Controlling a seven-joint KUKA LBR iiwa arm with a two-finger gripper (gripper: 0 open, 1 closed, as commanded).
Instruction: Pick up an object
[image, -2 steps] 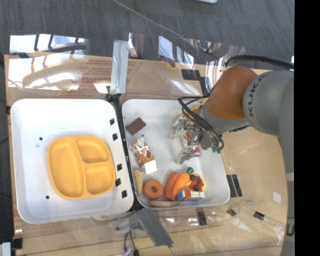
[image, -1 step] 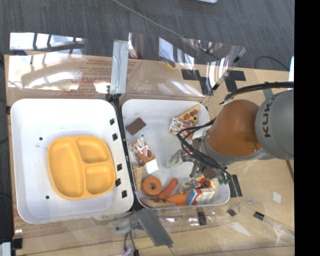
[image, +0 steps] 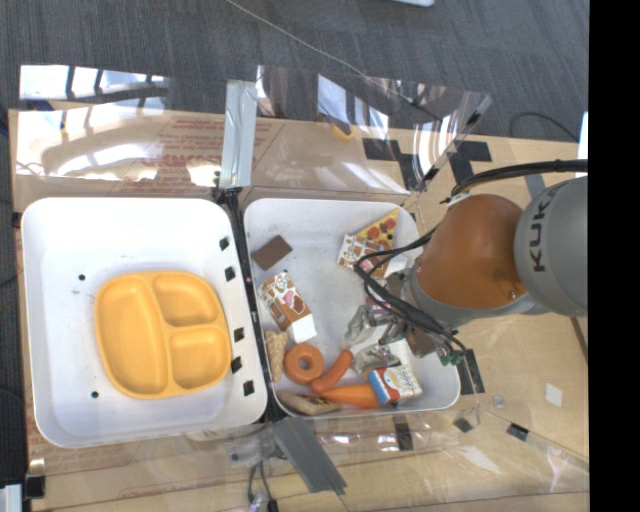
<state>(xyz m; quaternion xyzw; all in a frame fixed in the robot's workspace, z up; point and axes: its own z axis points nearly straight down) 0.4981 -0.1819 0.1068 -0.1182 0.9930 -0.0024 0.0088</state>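
Gripper (image: 375, 335) — lower right of frame, low inside the right bin (image: 330, 215); finger state cannot be determined. Orange ring (image: 303, 362), carrots (image: 340, 383) and snack packets (image: 283, 300) lie at lower centre. Yellow tray (image: 160, 332) occupies the left bin (image: 50, 230).

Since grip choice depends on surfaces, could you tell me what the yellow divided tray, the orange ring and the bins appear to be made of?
The yellow divided tray looks like moulded plastic with a smooth, slightly matt finish: uniform colour and rounded compartment edges. The orange ring could be plastic or rubber; its even colour and soft sheen leave that open. The bins look like rigid white plastic, with smooth walls and rounded corners.
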